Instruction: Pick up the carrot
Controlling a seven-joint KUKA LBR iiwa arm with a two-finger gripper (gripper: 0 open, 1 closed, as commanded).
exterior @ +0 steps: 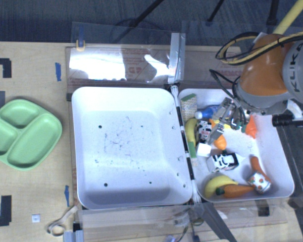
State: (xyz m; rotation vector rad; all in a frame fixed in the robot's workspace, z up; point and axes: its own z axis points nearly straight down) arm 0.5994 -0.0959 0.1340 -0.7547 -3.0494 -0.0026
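Observation:
The carrot (pixel 237 190) is a long orange piece lying along the front wall of the right bin (pixel 283 158), its left end against a yellow banana (pixel 215 183). My gripper (pixel 219 126) hangs over the back middle of that bin, well behind the carrot and apart from it. Directly under the gripper sits a small orange lump (pixel 220 142). The orange-banded wrist (pixel 262 74) rises behind the gripper and hides part of the bin's back right corner.
The right bin is crowded: a second banana (pixel 191 132), a blue bottle (pixel 208 112), a black-and-white toy (pixel 225 161), an orange-red piece (pixel 251 128), a sausage-like item (pixel 257 166). The left bin (pixel 126 142) sits beside it. A green divided plate (pixel 23 133) lies at far left.

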